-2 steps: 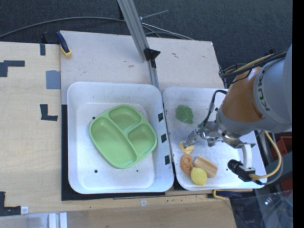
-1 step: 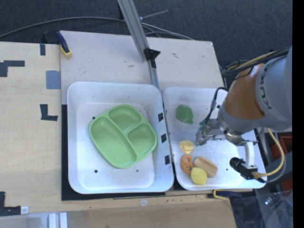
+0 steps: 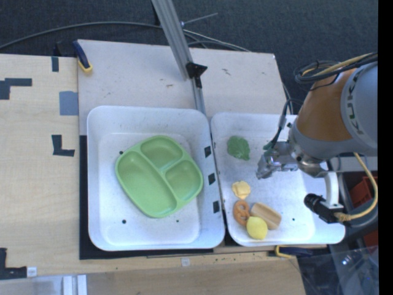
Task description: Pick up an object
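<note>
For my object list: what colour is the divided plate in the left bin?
Light green; the divided plate shows in the camera view.

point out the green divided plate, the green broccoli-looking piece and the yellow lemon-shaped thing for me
green divided plate (image 3: 159,176): camera view, centre ridge.
green broccoli-looking piece (image 3: 238,147): camera view, its middle.
yellow lemon-shaped thing (image 3: 256,228): camera view, its middle.

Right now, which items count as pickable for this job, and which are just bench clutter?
Pickable, right bin: green lump, pale yellow piece, orange ring, tan block, yellow ball; gripper hovers nearby.

Clutter: green divided plate in left bin, blue-yellow clamp.
</note>
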Robot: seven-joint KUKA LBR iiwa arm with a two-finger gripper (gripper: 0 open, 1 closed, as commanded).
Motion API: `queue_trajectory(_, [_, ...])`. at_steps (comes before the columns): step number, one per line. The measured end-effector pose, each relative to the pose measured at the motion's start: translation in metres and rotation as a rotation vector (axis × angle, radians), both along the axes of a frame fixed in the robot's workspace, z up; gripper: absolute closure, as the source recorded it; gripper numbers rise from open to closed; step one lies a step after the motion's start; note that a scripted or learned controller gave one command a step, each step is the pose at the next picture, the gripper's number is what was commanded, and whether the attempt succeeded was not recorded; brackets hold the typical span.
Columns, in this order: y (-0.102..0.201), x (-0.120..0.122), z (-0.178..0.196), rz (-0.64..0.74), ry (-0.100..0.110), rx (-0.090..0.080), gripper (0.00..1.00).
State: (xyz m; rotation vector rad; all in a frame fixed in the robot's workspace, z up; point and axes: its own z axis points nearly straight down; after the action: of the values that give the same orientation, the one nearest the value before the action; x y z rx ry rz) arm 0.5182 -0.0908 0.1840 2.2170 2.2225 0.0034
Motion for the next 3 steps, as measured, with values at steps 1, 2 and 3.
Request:
queue_trajectory(1, [0.000,0.001,0.026,-0.001,0.002,0.000,1.00])
queue_trajectory(2, [0.050,0.003,0.020,0.004,0.006,0.002,1.00])
queue_trajectory(3, [0.097,0.005,0.018,0.005,0.006,0.002,1.00])
